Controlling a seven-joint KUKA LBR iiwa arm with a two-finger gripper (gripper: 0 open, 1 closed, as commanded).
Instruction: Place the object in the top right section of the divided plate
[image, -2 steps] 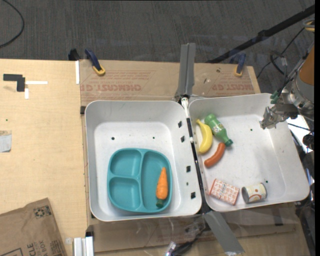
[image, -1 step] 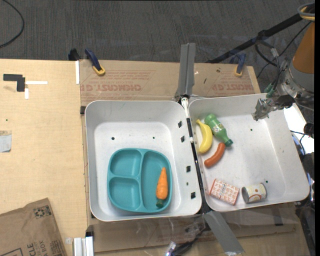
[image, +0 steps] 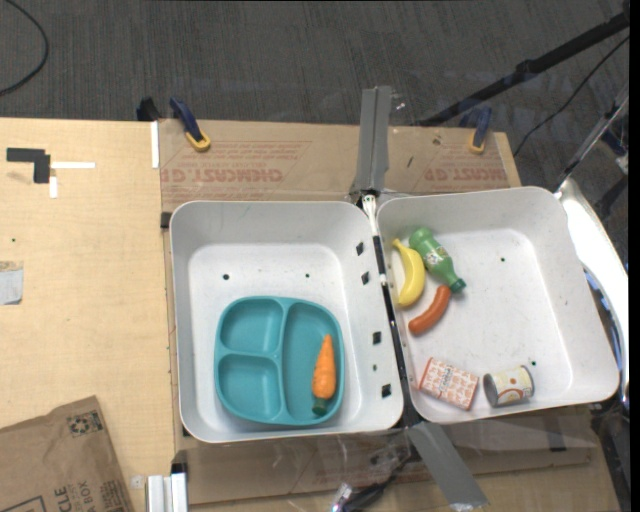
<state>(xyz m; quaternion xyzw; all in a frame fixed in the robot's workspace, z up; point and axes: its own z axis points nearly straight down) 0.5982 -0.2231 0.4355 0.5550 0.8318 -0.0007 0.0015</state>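
Two white bins on my feed: left bin (image: 190, 300) has the teal divided plastic plate (image: 250, 385), an orange toy carrot (image: 323, 368) lying in its long right section. Right bin (image: 560, 300) holds a yellow banana (image: 409, 275), green bottle (image: 436, 258), red sausage (image: 429, 310), a small printed box (image: 447, 383) and a can (image: 509, 386). Can't tell the tool's state.

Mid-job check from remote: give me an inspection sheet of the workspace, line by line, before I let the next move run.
Surface: two shallow white bins side by side, left bin and right bin, on a bench with cardboard behind.
Job's things: teal divided plate in the left bin; a carrot lies in its long right-hand section.
Clutter: right bin holds a banana, green bottle, sausage, small box and a can on its side.
Grippers: nothing seen.
Cables: dark cable on the floor, top left.
Surroundings: clamps on the cardboard; a cardboard box at bottom left.
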